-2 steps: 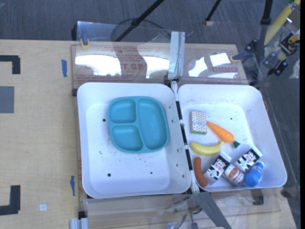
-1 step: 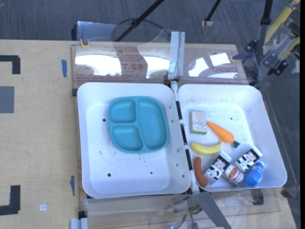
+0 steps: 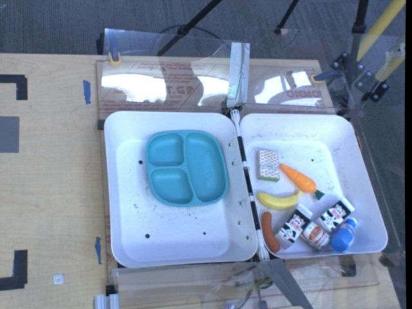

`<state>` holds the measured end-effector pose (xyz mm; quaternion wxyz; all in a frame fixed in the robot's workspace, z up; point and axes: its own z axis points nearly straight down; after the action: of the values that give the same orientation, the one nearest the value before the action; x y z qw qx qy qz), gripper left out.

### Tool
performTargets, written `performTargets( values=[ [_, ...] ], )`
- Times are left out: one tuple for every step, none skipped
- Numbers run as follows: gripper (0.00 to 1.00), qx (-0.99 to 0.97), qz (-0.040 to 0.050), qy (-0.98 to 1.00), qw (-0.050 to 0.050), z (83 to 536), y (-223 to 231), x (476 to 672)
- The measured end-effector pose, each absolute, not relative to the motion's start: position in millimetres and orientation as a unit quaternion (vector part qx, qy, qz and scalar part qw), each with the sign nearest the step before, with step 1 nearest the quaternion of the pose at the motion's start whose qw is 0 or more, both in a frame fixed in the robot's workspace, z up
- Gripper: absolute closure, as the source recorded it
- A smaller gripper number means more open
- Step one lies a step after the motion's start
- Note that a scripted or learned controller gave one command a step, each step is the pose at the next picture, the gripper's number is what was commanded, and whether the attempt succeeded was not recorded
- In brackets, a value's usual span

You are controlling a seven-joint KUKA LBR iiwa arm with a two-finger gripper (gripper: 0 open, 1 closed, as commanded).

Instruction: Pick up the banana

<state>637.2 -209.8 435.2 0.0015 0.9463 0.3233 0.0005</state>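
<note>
Lying in right bin (image 3: 335,131), banana (image 3: 278,201)

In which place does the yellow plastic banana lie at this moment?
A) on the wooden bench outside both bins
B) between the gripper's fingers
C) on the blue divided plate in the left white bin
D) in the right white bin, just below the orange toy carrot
D: the yellow plastic banana lies on the floor of the right white bin, just below the orange toy carrot.
</note>
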Motion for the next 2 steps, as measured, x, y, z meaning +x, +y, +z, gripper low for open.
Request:
performTargets(
  values=[
    [0.00,0.980,-0.0019,0.199,-0.002,202,-191,648.5],
    [0.00,0.993,0.0001,0.119,0.000,218,-222,660.0]
  ],
)
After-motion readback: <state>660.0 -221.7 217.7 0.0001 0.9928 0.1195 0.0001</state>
